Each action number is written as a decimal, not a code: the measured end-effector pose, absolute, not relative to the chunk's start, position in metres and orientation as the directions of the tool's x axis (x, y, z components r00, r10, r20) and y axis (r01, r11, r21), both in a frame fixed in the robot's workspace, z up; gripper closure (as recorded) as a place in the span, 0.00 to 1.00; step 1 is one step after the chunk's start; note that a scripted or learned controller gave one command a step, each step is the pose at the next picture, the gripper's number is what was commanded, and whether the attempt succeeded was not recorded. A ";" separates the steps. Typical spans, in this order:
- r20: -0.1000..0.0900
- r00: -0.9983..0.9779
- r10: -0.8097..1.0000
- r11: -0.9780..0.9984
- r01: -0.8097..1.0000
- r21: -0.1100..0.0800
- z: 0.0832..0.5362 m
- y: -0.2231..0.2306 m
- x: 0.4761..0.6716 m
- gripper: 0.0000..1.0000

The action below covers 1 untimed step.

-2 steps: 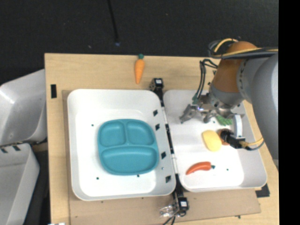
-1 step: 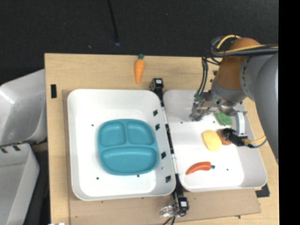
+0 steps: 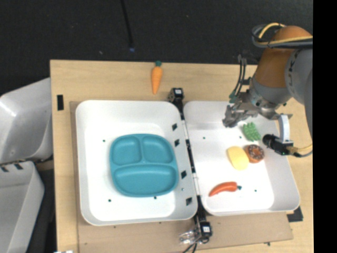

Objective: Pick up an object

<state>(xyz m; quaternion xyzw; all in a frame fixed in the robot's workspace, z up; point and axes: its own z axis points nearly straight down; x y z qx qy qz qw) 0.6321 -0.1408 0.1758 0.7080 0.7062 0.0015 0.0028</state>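
My gripper point(image 3: 230, 121) hangs over the back part of the right bin point(image 3: 210, 141), close to its floor, with nothing visible in it. Just to its right lies a small green bumpy toy point(image 3: 251, 131). A yellow lump point(image 3: 238, 157) sits nearer the front, touching a brown round piece point(image 3: 255, 153) on its right. A red chili pepper point(image 3: 223, 188) lies near the bin's front. The arm's grey and orange wrist point(image 3: 271, 73) rises behind the gripper.
The left bin point(image 3: 89, 141) holds a teal divided plate point(image 3: 143, 164). An orange carrot point(image 3: 156, 77) lies on the wooden bench point(image 3: 105, 78) behind the bins. Black clips point(image 3: 176, 94) join the bins along their shared edge.
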 end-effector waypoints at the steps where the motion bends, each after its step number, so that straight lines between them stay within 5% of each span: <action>1: -0.002 -0.003 1.000 0.003 1.000 0.007 0.224 -0.134 0.636 1.00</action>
